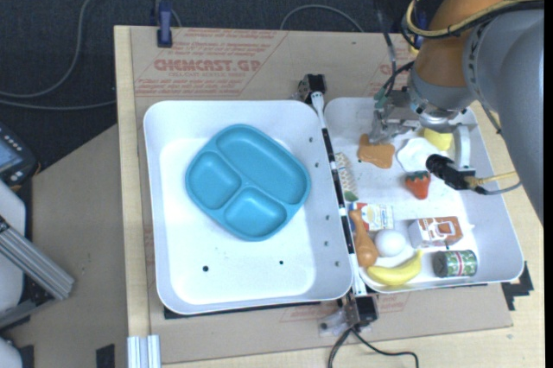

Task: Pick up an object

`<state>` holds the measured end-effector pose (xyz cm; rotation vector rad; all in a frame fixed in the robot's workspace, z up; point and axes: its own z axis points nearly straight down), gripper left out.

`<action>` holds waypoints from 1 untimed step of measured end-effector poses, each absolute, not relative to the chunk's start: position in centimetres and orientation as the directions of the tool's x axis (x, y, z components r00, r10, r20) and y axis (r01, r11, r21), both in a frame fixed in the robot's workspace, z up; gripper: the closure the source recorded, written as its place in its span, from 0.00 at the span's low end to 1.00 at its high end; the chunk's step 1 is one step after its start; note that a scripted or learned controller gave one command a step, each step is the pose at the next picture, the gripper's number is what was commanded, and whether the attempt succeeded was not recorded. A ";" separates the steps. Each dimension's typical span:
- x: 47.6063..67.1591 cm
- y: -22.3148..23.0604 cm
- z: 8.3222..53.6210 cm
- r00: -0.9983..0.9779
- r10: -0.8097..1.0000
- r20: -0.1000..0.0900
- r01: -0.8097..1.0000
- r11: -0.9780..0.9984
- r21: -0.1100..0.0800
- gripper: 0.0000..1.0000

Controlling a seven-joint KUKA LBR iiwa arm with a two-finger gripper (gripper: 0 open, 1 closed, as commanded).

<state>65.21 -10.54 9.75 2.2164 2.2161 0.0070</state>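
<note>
The bread piece [377,154] lies just below the pincer [386,126], whose state I cannot tell; crowded neighbours could spoil a grab.

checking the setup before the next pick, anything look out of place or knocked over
Nothing is spilled or broken. The blue divided plate sits askew in the left bin, and the small can lies on its side in the crowded right bin, beside the banana.

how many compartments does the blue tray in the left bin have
3. The blue tray has one long compartment along its upper right, one at the left, and one at the lower right. None looks hidden.
</note>
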 end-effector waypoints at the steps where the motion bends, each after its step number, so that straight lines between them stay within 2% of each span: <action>1: 62.9 -14.0 10.3 0.003 1.000 -0.001 1.000 -0.003 -0.003 1.00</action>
